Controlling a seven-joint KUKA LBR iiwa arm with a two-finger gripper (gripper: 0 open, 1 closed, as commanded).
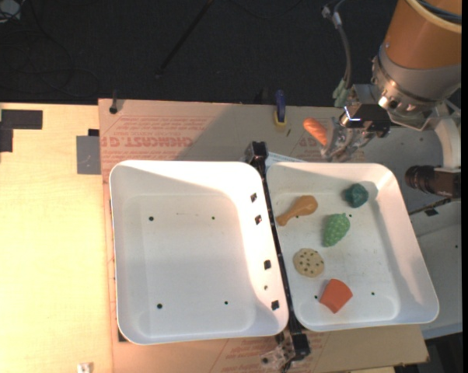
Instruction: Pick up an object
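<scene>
1. Dark background with loose cables lies behind a pale wooden worktop (40, 231); a brown cardboard sheet (179, 134) sits under two white bins.
2. We record the left bin (121, 247) with bare floor; the right bin (409, 231) carries five items.
3. Right bin contents: a tan drumstick-shaped piece (298, 208), a dark green lump (356, 195), a light green bumpy cluster (336, 228), a speckled round cookie (309, 263) and an orange-red block (336, 295).
4. We see an orange carrot-like piece (315, 130) lying on the cardboard beyond the right bin's far rim.
5. Jaws (344, 148): poised above that far rim, just beside the carrot-like piece, apart from the bin items. We cannot tell how far they are parted or whether they grip anything.
</scene>
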